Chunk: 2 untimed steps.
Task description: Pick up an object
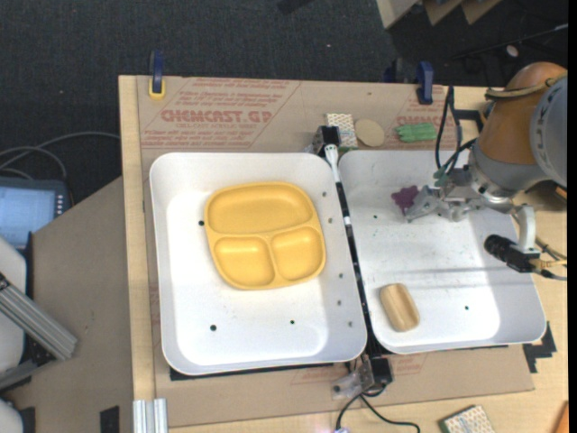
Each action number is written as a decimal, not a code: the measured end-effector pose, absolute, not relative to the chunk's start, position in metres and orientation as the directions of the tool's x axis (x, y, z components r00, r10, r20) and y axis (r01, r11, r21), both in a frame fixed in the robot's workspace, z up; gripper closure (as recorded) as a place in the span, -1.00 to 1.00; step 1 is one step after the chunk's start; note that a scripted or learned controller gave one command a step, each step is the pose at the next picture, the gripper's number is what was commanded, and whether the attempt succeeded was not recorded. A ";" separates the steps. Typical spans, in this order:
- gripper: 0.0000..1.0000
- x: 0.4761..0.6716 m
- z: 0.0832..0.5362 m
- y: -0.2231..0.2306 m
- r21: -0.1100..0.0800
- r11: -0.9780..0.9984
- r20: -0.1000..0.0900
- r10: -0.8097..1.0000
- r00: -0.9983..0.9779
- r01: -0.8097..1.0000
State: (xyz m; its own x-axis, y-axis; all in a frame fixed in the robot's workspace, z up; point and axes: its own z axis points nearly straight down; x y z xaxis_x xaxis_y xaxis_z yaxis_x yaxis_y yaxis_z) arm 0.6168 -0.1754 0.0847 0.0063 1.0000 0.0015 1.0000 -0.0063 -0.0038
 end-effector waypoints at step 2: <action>-1.00 0.594 0.085 -0.187 -0.006 -0.007 -0.001 1.000 0.007 1.000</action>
State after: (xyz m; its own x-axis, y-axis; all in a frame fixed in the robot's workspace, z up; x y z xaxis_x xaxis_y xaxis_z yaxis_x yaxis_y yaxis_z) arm 0.5939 -0.1867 0.0846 0.0070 1.0000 -0.0010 1.0000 -0.0070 -0.0061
